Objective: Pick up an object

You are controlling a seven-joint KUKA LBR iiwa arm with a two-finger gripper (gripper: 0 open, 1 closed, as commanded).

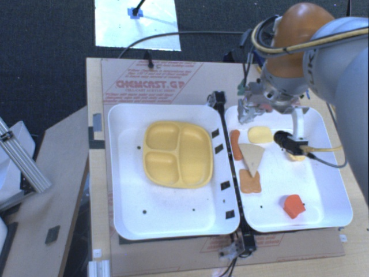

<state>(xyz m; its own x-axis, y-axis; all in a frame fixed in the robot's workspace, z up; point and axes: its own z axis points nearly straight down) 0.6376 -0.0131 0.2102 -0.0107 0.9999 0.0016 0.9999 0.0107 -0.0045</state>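
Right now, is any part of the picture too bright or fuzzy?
In the camera view, the shiny square sheet at the top glares nearly white; the big arm at the right looks soft and blurry because it is close; the yellow plate and the white bins are evenly lit, with faint shadows.

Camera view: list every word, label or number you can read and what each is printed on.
"CHEMCAST GP": large red letters on the brown paper-masked sheet lying under the two shallow white bins.
Smaller red lines above and below that name, on the same sheet: too blurred to read.
Red print on the sheet's front edge, below the bins: too small to read.
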